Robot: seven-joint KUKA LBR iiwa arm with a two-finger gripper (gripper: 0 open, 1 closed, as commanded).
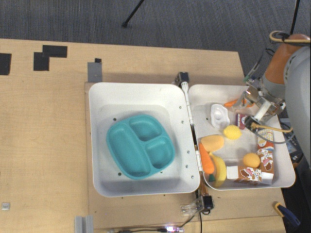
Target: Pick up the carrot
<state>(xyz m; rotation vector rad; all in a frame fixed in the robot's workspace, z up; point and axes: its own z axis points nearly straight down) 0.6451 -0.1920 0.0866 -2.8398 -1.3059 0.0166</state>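
End effector (pixel 250 99) location: over the far right corner of the right bin (pixel 242 148), low against the rim. From where I stand its opening cannot be made out, and nothing can be confirmed in its grasp. A small orange piece (pixel 232 102) lies just beside it; whether the two touch cannot be told.

Carrot (pixel 206 161) location: same bin, opposite side, lying lengthwise against the left wall toward the near corner. A pale orange fruit (pixel 212 142) touches its far end and a banana (pixel 220 169) lies just beside it on the right. The carrot is well apart from the end effector, with a lemon (pixel 232 132) and a white cup (pixel 219 114) between them.

Handling estimate:
- Weight: likely light; it reads as a toy food item.
- Stiffness: probably rigid, with little give under pressure.
- Surface: smooth and tapered, so it may slide toward the thin end when squeezed.
- Fragility: low.

Recommended hold: across the thicker middle, closing at right angles to its length. The wall on one side and the banana on the other leave little clearance, so a steep approach from above seems advisable.

Arm (pixel 297 81) pose: enters from the right, orange band (pixel 278 68) above the wrist, wrist tilted down toward the bin's far edge.
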